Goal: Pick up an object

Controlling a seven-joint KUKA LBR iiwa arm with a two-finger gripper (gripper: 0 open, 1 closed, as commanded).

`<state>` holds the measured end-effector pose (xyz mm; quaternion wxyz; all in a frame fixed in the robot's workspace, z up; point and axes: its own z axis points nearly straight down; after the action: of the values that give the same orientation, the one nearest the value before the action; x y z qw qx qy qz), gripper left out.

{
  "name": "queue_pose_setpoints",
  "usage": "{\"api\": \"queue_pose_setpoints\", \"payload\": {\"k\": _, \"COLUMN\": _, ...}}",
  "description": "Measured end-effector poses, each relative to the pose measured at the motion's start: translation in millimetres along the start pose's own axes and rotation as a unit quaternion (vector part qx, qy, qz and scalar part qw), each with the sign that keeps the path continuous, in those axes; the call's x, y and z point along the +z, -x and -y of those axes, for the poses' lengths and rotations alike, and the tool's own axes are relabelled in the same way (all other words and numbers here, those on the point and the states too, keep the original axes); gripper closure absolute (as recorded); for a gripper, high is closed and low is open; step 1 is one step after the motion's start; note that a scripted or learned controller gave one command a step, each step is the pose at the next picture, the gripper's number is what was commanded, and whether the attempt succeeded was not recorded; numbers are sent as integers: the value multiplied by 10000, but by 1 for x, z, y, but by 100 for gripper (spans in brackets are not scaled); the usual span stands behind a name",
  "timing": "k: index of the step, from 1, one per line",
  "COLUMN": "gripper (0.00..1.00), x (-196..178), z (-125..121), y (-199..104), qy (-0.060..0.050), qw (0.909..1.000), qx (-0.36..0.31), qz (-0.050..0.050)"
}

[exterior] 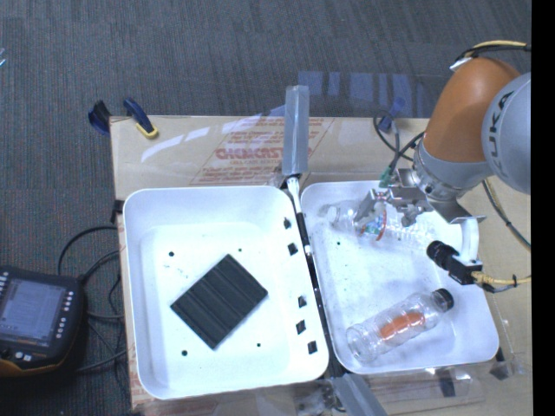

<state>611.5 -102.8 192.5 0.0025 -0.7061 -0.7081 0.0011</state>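
Looking down on my two bins, I have candidates in both. The gripper [379, 217] sits in the upper part of the right bin [486, 319], right of frame centre, low over a small clear plastic item [347, 216] lying near that bin's upper left corner. I cannot tell how the jaws stand; the wrist hardware and clear plastic blur together there, and nothing shows plainly between them.

The clearest target for me is the clear plastic bottle [401, 323], lying on its side in the lower right of the frame, dark cap toward the right, something orange visible inside. I judge it light, thin-walled and slick; it would likely roll or squirt out if pinched off-centre, and a hard squeeze could dent it. I would close across the body near its middle, square to its long axis, where the wall is widest.

The dark ribbed slab [219, 300] lies flat and turned diamond-wise in the left bin [139, 232], lower left of centre. It looks stiff and thin, so there is little edge to catch from above; I rate it the harder pick.

The small clear item under the gripper looks flimsy, and I cannot make out its shape.
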Motion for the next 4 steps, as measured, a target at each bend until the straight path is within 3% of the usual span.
{"api": "queue_pose_setpoints", "payload": {"k": 1, "gripper": 100, "x": -8, "z": 0, "y": -1, "qy": -13, "qw": 10000, "qx": -6, "qz": -12}}
{"api": "queue_pose_setpoints", "payload": {"k": 2, "gripper": 0, "x": -8, "z": 0, "y": -1, "qy": -13, "qw": 10000, "qx": -4, "qz": -11}}
{"api": "queue_pose_setpoints", "payload": {"k": 3, "gripper": 0, "x": 63, "z": -36, "y": 24, "qy": 86, "qw": 9998, "qx": -197, "qz": 15}}
{"api": "queue_pose_setpoints", "payload": {"k": 4, "gripper": 0, "x": 78, "z": -44, "y": 33, "qy": 125, "qw": 9990, "qx": -430, "qz": -30}}
